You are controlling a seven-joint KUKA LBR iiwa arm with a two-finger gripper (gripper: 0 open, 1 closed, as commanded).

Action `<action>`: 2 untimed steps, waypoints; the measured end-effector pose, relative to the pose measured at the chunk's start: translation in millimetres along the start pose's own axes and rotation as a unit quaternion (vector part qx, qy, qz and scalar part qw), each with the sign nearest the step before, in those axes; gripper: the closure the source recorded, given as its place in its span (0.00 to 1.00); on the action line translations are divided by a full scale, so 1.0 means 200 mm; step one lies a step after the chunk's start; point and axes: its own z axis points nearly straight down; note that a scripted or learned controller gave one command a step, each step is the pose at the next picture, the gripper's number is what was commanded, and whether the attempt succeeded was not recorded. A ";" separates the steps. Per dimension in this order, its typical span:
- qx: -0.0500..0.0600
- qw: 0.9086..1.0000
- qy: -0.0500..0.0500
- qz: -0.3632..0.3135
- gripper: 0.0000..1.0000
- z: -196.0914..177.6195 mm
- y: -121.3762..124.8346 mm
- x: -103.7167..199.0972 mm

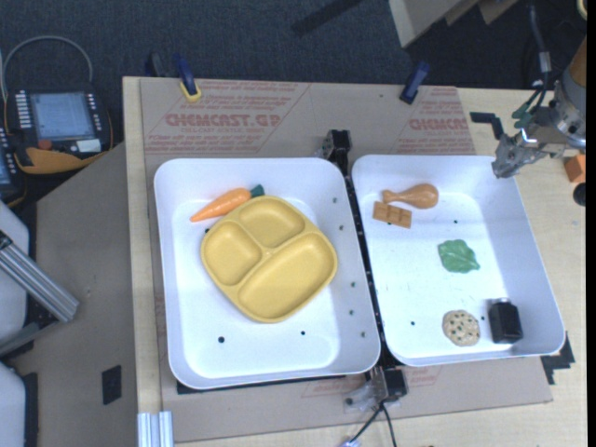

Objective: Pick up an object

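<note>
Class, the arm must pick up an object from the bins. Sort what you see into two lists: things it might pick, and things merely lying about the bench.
Might be picked: carrot, yellow plate, drumstick, waffle piece, green leaf, cookie, black block.

Lying about: handheld controller, blue clamps, cardboard sheet.

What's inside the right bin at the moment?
Right bin: chicken drumstick, brown waffle piece, green leaf, cookie, black block. Nothing looks covered.
</note>
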 end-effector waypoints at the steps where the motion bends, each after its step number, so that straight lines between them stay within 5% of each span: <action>1: 0.002 1.000 0.002 -0.002 1.00 0.01 0.07 0.26; 2: 0.006 1.000 0.003 -0.002 1.00 0.05 0.04 0.50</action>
